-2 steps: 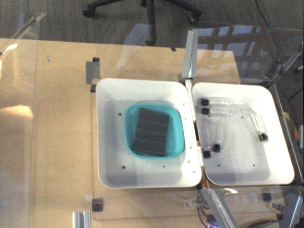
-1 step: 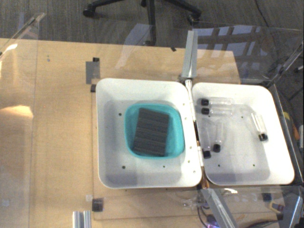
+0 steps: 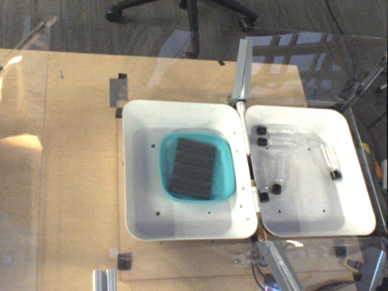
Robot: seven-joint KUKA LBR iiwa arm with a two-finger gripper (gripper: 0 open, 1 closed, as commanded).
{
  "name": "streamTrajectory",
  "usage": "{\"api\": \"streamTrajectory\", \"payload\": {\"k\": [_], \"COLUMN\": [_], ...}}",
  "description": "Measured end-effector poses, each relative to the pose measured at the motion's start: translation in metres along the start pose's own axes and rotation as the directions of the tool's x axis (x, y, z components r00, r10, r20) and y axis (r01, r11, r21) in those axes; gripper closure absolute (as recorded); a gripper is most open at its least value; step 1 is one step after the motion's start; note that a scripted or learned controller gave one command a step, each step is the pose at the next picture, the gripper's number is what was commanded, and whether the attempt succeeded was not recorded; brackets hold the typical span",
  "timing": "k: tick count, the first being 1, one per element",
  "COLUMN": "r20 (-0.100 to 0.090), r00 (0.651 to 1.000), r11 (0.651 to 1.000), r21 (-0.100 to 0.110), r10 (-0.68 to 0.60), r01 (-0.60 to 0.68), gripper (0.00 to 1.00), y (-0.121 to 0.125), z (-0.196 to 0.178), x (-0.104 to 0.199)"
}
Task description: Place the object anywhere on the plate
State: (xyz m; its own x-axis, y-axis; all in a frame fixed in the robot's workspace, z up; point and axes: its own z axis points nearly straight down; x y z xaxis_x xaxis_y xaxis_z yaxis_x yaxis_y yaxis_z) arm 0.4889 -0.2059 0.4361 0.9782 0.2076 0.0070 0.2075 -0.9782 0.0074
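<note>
A teal square plate (image 3: pixel 226 168) sits in the middle of the left white bin (image 3: pixel 139 180). A dark grey ribbed rectangular block (image 3: pixel 193 168) lies flat on the plate, slightly tilted, well inside its rim. The right white bin (image 3: pixel 357 211) holds several clear tubes with black caps (image 3: pixel 276 131).
One capped clear tube (image 3: pixel 330 161) lies toward the right side of the right bin, others cluster near its left wall (image 3: pixel 271 183). A metal post (image 3: pixel 241 71) rises behind the seam between the bins. An office chair base (image 3: pixel 193 5) stands on the floor beyond the bench.
</note>
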Motion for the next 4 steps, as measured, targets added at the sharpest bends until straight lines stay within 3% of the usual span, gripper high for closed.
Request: {"api": "streamTrajectory", "payload": {"k": [4], "r20": [0.0], "r00": [1.0], "r11": [1.0], "r21": [0.0], "r10": [-0.001], "r01": [0.001], "gripper": [0.0], "y": [-0.0001], "z": [-0.0002], "x": [0.0]}}
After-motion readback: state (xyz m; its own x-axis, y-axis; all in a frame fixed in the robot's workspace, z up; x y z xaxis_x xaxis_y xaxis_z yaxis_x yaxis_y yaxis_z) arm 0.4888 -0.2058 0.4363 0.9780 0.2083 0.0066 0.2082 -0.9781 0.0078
